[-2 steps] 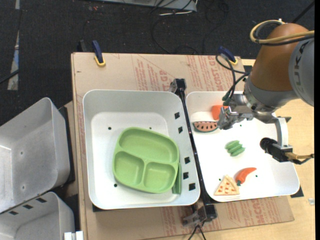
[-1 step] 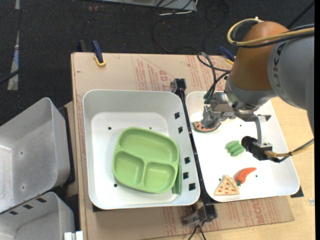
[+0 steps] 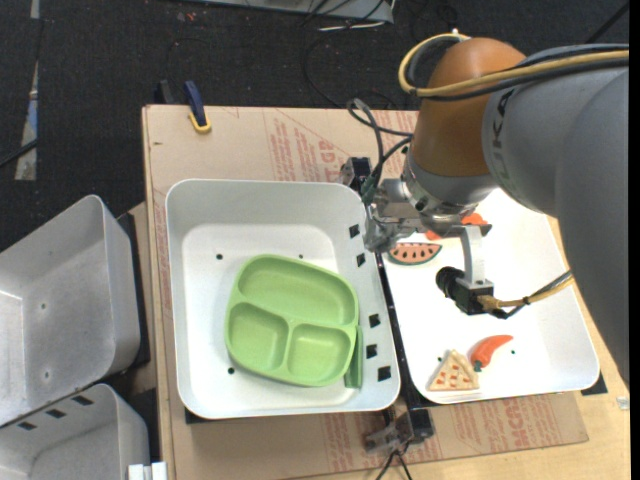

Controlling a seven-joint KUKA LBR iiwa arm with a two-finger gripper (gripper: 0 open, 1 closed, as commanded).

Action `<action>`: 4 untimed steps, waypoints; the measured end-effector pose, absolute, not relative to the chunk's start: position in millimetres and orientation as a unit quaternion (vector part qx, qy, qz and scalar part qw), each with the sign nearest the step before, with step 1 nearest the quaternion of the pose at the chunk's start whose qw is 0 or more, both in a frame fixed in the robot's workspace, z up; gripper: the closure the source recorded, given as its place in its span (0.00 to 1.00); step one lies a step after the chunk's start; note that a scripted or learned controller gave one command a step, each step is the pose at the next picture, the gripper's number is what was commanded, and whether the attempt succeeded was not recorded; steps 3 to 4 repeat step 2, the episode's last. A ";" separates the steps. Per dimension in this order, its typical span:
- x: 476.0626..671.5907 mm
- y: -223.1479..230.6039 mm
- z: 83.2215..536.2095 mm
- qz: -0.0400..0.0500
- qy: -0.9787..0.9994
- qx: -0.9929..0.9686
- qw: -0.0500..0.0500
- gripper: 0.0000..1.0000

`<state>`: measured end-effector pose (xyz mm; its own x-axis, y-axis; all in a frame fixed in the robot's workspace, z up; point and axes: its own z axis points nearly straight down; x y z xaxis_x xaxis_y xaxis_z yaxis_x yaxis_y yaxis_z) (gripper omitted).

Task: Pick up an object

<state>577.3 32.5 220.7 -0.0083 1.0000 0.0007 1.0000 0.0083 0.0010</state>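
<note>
My gripper (image 3: 384, 230) hangs low over the far left corner of the right bin (image 3: 560, 368), close to the wall it shares with the left bin. A watermelon slice toy (image 3: 414, 253) lies just to the right of the gripper. A pizza slice toy (image 3: 453, 373) and a red chili pepper (image 3: 492, 348) lie near the bin's front edge. A small orange-red piece (image 3: 476, 220) peeks out from under the wrist, mostly hidden. Nothing shows between the gripper and any of these things.
The left bin (image 3: 200, 218) holds a green divided plate (image 3: 292, 320). The arm's large grey and orange body covers the far right part of the right bin. More white bins (image 3: 60, 288) stand at the left, off the bench.
</note>
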 end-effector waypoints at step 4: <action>595.5 84.7 232.8 0.000 0.708 0.706 0.000 0.00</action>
